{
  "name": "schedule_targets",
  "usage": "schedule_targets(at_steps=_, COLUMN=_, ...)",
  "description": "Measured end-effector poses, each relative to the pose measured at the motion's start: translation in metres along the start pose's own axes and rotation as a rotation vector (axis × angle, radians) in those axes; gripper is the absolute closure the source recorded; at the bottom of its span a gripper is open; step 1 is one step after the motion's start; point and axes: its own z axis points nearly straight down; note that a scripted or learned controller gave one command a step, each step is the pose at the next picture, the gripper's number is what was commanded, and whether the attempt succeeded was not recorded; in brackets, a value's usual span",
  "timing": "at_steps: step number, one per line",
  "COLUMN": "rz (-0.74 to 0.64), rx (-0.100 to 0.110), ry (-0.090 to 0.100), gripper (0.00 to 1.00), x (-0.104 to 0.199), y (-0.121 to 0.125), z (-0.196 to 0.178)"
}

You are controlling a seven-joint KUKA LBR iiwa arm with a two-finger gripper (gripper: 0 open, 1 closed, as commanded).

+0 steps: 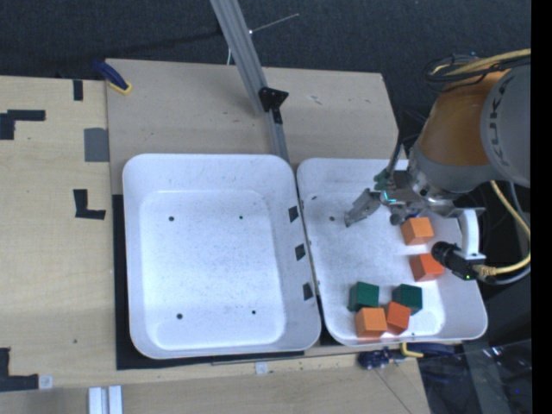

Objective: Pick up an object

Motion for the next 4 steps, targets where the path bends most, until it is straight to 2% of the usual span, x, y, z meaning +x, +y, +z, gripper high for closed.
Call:
schedule_targets(at_steps=1, rz=0.0, rx=0.0, ry=0.0, gripper=0.0, x=0.0, y=0.0, z=0.0)
schedule_targets(at_steps=2, rz=0.002, rx=0.006, ry=-0.001, gripper=0.0, x=-0.007, y=0.004, z=0.059)
schedule_targets(at_steps=3, rz=0.001, rx=0.002, ry=-0.002, gripper=0.0, x=-0.007, y=0.003, z=0.105)
schedule_targets(at_steps=4, rz=-0.001, rx=0.002, ry=0.001, gripper=1.0, x=-0.006, y=0.003, z=0.093)
